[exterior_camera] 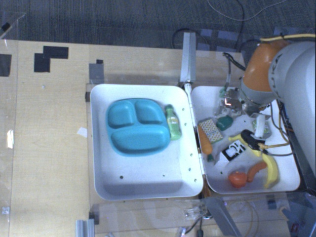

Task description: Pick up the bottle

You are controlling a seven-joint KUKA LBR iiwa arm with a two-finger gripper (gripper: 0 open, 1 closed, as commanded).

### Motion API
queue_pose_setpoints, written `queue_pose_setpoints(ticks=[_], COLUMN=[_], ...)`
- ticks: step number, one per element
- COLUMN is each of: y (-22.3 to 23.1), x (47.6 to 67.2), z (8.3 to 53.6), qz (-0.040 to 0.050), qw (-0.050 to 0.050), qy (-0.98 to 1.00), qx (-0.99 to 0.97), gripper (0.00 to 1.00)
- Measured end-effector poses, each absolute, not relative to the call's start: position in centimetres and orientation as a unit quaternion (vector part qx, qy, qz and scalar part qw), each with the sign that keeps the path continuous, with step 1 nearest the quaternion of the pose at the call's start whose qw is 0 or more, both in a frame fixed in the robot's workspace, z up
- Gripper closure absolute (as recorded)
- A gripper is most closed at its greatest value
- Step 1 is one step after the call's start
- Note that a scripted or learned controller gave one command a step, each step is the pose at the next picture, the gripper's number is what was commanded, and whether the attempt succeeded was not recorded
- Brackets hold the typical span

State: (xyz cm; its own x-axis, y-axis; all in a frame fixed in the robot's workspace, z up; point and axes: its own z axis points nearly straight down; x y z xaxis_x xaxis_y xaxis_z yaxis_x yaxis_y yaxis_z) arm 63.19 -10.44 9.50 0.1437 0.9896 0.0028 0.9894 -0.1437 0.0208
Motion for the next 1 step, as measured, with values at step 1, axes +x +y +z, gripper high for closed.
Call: queue_pose_setpoints(ticks=[1], y=[-8.88], x=[65.7], z=[12.51], qz=[0.0019], qw=[0.002], qy=[0.698], qx=[0.716], gripper=[1.0])
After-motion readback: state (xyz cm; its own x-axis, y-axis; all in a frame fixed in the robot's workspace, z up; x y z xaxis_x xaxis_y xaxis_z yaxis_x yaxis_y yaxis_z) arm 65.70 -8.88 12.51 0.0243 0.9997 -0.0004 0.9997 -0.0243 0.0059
